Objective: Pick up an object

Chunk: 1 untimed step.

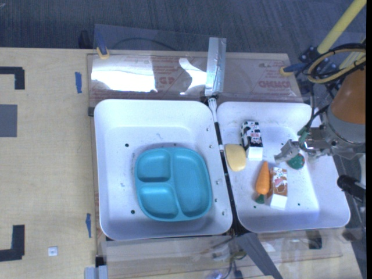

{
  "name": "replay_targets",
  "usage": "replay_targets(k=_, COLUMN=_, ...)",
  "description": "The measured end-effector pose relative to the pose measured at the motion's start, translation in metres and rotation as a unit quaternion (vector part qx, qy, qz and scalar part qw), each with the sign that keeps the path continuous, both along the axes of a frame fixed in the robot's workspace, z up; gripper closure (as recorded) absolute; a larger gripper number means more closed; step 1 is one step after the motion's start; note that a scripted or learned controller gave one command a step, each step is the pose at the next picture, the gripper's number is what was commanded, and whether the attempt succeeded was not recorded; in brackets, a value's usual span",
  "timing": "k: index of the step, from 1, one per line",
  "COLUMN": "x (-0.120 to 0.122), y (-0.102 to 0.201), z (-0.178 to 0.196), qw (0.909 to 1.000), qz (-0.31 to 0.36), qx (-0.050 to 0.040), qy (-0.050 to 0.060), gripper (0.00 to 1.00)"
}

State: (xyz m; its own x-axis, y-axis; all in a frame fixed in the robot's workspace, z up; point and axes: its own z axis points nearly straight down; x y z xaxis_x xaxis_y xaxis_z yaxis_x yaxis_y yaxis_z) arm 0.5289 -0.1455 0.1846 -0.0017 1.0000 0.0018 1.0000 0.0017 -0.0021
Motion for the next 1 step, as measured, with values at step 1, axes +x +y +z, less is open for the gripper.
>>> replay_targets(k=1, x=-0.0429, y=0.0259, z=-0.0887, qw=0.9991, qz=0.042, qx=-0.002, qy=-0.004, gripper=0.0)
